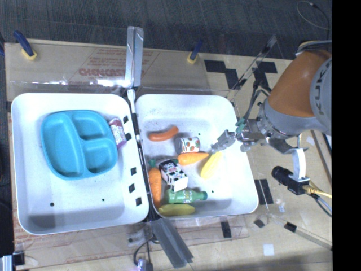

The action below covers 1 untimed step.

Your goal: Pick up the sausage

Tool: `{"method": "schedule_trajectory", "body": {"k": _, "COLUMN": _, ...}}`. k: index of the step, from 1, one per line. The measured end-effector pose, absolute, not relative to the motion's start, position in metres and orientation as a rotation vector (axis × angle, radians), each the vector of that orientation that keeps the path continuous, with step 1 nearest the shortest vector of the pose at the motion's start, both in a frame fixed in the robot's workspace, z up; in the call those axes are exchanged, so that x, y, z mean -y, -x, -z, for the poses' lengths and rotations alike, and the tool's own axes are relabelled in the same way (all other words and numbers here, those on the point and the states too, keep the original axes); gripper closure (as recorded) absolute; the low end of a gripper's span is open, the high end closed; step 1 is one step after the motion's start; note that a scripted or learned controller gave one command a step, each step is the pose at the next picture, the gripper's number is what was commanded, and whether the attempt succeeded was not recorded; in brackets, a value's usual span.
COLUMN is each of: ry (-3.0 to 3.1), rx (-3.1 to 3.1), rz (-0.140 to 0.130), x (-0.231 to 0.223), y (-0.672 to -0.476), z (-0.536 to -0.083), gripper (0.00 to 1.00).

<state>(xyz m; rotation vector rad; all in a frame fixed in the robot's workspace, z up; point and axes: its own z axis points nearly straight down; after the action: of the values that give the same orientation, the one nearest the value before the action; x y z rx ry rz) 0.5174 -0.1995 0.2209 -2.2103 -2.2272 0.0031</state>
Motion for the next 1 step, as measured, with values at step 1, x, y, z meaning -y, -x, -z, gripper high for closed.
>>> {"method": "schedule_trajectory", "body": {"k": 1, "ry": 2.247, "rx": 2.193, "rz": -0.003, "x": 0.1747, "y": -0.5807, "z": -0.1681, "gripper": 0.0}}
